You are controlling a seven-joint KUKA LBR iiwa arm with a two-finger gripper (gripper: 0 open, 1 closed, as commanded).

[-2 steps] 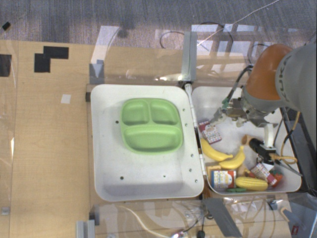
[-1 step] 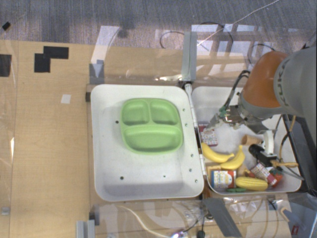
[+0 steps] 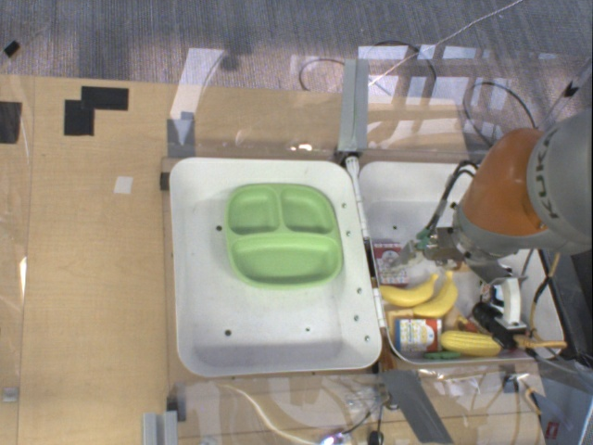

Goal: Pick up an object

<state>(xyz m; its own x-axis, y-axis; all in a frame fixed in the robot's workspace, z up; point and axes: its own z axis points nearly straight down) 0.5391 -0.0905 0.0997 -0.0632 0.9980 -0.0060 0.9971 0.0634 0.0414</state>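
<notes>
Showing two bananas (image 3: 424,290), one green tray (image 3: 283,235)

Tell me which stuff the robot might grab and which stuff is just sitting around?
Part of the job:
- gripper, down in the right bin
- bananas
- corn cob
- small carton

Just lying about:
- green divided plate in the left bin
- black patches on the bench
- cables behind the bins
</notes>
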